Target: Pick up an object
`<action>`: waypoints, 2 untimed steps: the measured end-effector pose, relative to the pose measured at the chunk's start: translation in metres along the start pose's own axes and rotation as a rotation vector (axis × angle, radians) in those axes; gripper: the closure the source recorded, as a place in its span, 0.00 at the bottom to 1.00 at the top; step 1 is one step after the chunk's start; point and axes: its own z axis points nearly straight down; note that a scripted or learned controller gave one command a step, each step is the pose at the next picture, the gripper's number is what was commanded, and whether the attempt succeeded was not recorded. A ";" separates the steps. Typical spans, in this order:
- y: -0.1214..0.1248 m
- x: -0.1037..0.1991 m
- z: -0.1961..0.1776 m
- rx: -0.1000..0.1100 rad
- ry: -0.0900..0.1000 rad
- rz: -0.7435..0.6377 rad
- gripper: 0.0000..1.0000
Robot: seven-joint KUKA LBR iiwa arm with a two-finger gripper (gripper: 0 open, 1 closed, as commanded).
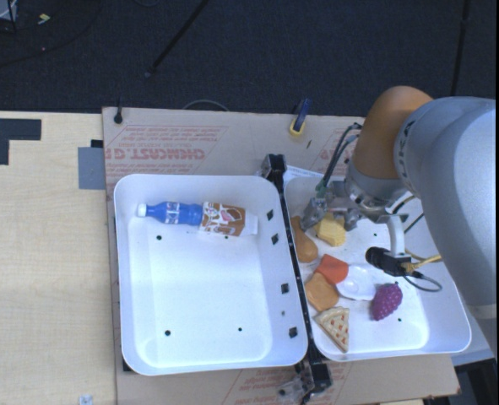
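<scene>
A grey robot arm [452, 184] with an orange band reaches in from the right, over the right-hand one of two shallow white bins on a pale wooden tabletop [38, 268]. Its end effector [332, 219] is low in the upper part of the right bin [439, 323], directly over a yellow block [332, 233]. The block sits right at the tips; it cannot be told whether the end effector is wide, narrow or holding it.

Just left of the end effector lies an orange, rounded piece [304, 246] against the bin's left wall. Below the end effector are an orange-red wedge [333, 268], a tan, bread-like piece [321, 293] and, lower still, a waffle-patterned triangle [335, 327]. To the lower right of the end effector are a white spoon-like piece [356, 289] and a purple bunch of grapes [386, 301], close beside each other.

Well to the left of the end effector, the left bin [198, 336] holds a bottle [197, 216] with a blue cap end and a brown label, lying on its side near the bin's far edge.
</scene>
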 end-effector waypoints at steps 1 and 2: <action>-0.021 0.002 -0.001 -0.008 0.000 0.008 0.00; -0.022 0.006 -0.010 0.000 0.010 0.005 1.00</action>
